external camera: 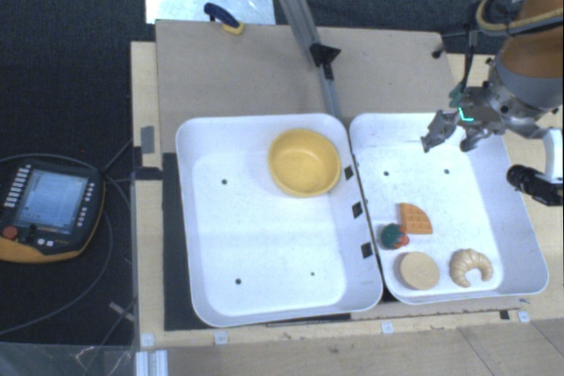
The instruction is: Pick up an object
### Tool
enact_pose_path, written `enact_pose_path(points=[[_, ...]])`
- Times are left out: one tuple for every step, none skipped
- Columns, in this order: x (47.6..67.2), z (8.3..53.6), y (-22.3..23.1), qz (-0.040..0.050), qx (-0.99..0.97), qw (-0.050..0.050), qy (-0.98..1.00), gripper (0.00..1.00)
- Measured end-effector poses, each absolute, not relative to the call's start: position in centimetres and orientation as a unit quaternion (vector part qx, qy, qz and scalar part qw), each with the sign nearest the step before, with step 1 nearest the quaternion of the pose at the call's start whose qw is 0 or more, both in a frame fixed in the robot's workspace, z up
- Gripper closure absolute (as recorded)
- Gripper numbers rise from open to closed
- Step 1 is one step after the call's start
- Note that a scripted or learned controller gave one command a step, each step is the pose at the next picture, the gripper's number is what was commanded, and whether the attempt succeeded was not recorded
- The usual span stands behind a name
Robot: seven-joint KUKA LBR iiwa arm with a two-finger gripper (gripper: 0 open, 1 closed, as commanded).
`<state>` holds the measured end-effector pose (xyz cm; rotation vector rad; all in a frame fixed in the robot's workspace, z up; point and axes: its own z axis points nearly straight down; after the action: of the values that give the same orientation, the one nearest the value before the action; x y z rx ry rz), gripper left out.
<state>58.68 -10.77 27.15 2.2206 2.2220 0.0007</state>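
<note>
1. My gripper [451,135] hangs over the far edge of the right bin [515,216], fingers spread apart and holding nothing; I judge I'm poised here to choose a target.
2. The candidates cluster at that bin's near edge: a glossy curved croissant [471,266] in the near right corner, a flat round cracker-like disc [417,270] beside it, a ridged orange waffle wedge [414,219], and a small green-and-red piece [393,234] against the dividing wall.
3. A smooth yellow bowl [304,162] sits at the far right corner of the left bin [211,224].
4. The bowl's rim looks easiest to pinch.
</note>
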Motion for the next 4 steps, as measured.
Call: enact_pose_path(points=[[58.7,27.2,-10.8,0.0003,0.707,0.0,0.707,0.0],[59.1,22.9,-10.6,-0.0007,0.707,-0.001,0.707,0.0],[58.5,16.8,-10.5,-0.0013,0.707,-0.002,0.707,0.0],[58.6,10.8,-11.2,-0.0013,0.707,-0.002,0.707,0.0]])
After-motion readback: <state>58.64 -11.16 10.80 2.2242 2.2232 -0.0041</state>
